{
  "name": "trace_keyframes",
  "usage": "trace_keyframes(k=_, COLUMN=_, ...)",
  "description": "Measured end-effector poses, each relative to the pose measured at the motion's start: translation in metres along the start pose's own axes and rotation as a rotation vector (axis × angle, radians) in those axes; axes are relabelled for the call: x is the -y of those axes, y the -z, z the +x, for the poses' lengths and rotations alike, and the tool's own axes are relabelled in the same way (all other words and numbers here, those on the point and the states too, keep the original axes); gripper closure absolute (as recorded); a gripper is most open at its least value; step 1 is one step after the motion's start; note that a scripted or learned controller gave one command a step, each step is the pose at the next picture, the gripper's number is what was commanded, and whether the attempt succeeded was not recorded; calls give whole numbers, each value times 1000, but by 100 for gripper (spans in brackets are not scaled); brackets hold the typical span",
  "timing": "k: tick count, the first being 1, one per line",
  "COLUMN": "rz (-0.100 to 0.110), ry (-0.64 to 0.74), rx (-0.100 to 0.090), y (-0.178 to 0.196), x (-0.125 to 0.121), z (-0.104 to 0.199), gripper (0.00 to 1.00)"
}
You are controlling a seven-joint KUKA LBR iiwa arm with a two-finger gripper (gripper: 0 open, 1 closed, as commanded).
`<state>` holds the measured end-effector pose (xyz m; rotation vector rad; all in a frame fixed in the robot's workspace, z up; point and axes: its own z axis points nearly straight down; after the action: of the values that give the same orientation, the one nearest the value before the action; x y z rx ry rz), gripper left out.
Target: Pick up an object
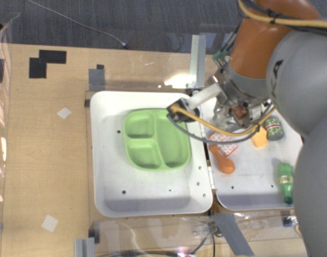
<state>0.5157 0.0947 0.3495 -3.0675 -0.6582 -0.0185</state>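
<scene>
Right bin [260, 191]: orange carrot-shaped piece [223, 159] lies near the divider, tapered, matte, with a red-and-white patterned packet [223, 139] touching its upper end. Small orange block [260, 138], dark round can [273, 128] and green bottle [284, 182] lie farther right. Left bin [104, 159]: green three-compartment tray [154, 139]. Gripper [234, 123] hangs over the right bin; whether it grips anything: cannot tell.

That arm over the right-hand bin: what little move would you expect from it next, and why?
Probably a short drop straight down. The gripper hangs over the right bin, above the orange carrot-like piece and the small yellow block, and nothing shows between its fingers. The green tray lies apart in the left bin.
</scene>
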Motion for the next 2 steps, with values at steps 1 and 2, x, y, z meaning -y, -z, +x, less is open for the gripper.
trace_keyframes(k=1, rz=-3, ry=-216, rx=14, y=-82, x=21, z=-12, gripper=100)
trace_keyframes(k=2, rz=-3, ry=-218, rx=25, y=-208, x=48, z=-12, gripper=100)
